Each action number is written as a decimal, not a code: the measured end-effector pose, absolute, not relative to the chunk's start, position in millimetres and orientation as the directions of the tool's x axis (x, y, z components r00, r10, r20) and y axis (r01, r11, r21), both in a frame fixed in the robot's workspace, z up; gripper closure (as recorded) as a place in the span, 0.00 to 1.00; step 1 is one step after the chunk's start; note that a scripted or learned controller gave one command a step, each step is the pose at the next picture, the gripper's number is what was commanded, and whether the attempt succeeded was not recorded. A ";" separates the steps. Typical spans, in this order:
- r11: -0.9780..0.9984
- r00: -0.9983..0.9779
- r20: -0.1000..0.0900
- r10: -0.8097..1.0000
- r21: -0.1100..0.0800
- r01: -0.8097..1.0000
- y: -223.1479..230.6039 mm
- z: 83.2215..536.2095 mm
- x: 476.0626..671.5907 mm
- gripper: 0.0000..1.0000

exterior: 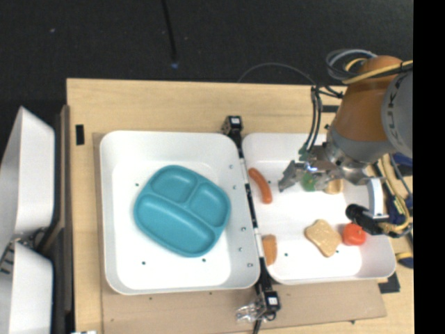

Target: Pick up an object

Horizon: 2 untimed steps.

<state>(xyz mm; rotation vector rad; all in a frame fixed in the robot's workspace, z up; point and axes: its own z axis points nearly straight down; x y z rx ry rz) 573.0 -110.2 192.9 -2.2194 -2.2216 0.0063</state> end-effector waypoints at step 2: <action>-0.003 0.003 -0.003 1.000 -0.003 1.000 -115.9 98.2 564.0 0.00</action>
